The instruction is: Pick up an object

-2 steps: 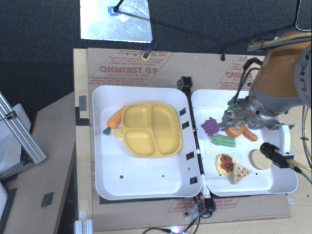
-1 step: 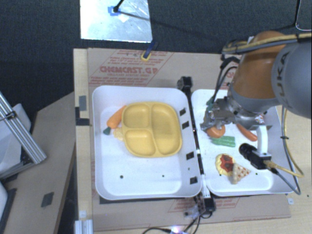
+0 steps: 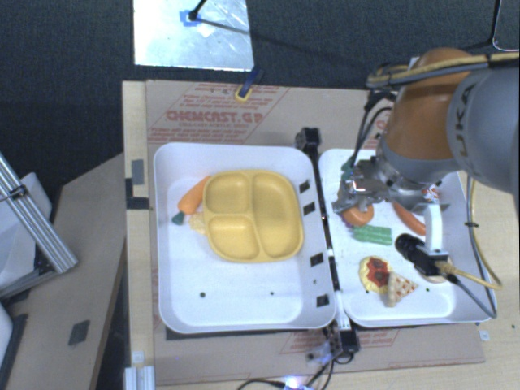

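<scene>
One orange rounded piece (image 3: 358,215) is seen in the right bin (image 3: 463,303), near its left wall, directly under the gripper (image 3: 355,190) and apparently touching it; long axis roughly left-right; surface glossy, partly hidden; grip state cannot be told; a green piece (image 3: 374,235) lies just beside it, a pizza slice (image 3: 396,288) well apart.

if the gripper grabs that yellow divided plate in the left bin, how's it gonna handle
The yellow three-compartment plastic plate looks rigid and light, so it probably won't flop. It is wide and shallow with smooth, rounded edges, so a rim pinch may slip or tilt. It partly overlies the orange toy carrot.
</scene>
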Tool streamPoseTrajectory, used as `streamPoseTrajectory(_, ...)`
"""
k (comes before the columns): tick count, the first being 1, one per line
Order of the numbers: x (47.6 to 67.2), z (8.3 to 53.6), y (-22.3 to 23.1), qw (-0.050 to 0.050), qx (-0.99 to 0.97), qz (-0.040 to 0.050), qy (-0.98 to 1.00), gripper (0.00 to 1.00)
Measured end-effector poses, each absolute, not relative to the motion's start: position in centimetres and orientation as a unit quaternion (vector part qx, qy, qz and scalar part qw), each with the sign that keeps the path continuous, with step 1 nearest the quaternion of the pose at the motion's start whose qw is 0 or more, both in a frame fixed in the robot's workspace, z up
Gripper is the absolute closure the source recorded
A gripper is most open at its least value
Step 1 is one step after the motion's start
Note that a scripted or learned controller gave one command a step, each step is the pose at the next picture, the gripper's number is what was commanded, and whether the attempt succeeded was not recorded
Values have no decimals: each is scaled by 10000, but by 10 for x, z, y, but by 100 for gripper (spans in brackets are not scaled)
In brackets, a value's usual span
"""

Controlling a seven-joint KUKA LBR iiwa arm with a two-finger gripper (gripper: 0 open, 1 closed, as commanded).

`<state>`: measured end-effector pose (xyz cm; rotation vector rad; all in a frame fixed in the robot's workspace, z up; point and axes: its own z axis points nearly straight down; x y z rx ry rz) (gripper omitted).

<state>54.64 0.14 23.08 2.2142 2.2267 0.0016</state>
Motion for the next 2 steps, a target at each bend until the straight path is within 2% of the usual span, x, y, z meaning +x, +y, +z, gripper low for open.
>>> streamPoseTrajectory(1,541,217,11,0,7050,1,7093,100)
streamPoseTrajectory(2,548,230,5,7,7057,8,7085,100)
